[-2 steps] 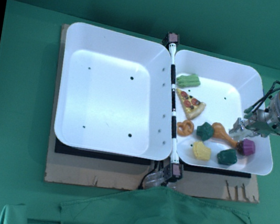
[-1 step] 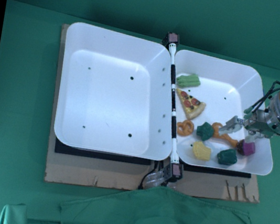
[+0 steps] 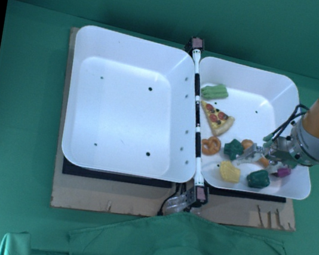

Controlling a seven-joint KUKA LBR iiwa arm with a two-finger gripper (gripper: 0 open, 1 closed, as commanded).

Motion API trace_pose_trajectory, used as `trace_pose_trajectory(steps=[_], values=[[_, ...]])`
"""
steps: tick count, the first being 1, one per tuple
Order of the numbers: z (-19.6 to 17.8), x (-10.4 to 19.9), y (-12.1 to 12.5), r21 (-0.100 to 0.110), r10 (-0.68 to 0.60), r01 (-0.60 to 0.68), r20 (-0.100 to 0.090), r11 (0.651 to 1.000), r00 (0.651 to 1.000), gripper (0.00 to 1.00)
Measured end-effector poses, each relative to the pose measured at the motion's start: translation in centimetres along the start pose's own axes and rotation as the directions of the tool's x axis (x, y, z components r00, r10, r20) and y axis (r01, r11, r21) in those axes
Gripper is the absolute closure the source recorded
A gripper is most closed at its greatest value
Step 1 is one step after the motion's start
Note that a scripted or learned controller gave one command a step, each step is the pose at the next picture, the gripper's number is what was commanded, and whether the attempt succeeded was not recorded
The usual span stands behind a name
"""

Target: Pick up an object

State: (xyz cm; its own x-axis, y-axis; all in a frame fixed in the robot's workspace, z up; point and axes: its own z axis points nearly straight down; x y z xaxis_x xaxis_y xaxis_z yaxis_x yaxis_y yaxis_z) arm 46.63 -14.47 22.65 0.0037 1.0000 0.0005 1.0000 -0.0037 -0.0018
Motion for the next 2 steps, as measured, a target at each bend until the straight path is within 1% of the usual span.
trace_pose_trajectory(steps=[1,2], values=[[2.7,1.8,0.1,-0.001,-0.001,0.001,0.0,1.0,1.0,0.0],[1.4,1.6,0.2,-0.009,0.004,-0.004,0.003,1.0,1.0,1.0]])
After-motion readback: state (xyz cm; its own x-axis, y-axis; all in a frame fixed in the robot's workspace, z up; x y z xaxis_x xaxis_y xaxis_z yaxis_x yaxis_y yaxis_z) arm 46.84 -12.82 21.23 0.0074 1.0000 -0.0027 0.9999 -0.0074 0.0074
